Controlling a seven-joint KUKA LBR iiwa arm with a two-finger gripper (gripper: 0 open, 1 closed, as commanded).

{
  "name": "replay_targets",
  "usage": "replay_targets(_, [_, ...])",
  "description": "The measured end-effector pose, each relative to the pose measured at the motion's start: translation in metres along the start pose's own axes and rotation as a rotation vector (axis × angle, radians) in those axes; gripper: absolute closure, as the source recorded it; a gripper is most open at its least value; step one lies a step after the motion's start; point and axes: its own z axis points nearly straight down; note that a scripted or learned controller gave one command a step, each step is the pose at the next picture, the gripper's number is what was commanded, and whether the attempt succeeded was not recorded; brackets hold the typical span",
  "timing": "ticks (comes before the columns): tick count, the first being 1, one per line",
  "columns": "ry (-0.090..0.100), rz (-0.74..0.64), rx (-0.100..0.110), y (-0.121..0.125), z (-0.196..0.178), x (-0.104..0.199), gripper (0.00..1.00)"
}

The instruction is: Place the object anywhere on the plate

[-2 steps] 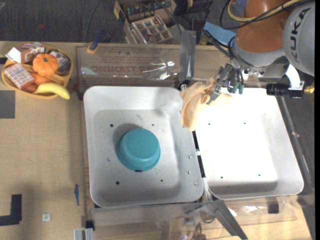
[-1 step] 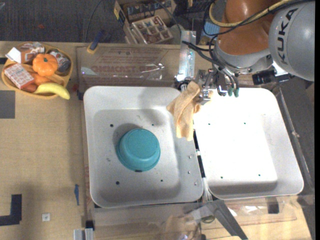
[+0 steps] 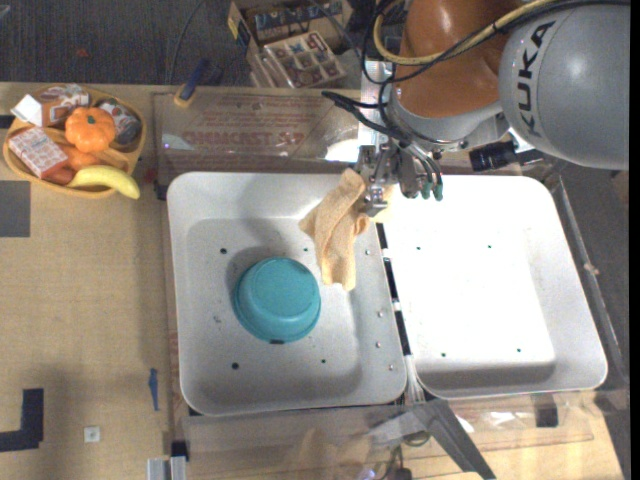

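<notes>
The gripper [image 3: 372, 190] pinches the top corner of the tan cloth [image 3: 338, 233] above the left bin's [image 3: 190, 218] right edge, the cloth hangs down-left from it, and the teal plate [image 3: 278, 299] lies further down-left, just beside the cloth's lower end.

"KUKA" in black capitals, running vertically on the grey arm [image 3: 575, 78] at upper right.

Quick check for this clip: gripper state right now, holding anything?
Gripper: shut on the tan cloth, pinching its upper corner; the cloth hangs down over the left bin, beside the teal plate.
</notes>
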Motion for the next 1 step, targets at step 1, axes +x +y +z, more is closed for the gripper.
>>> replay_targets(1, [-0.001, 0.000, 0.000, -0.0002, -0.0004, -0.0002, 0.00])
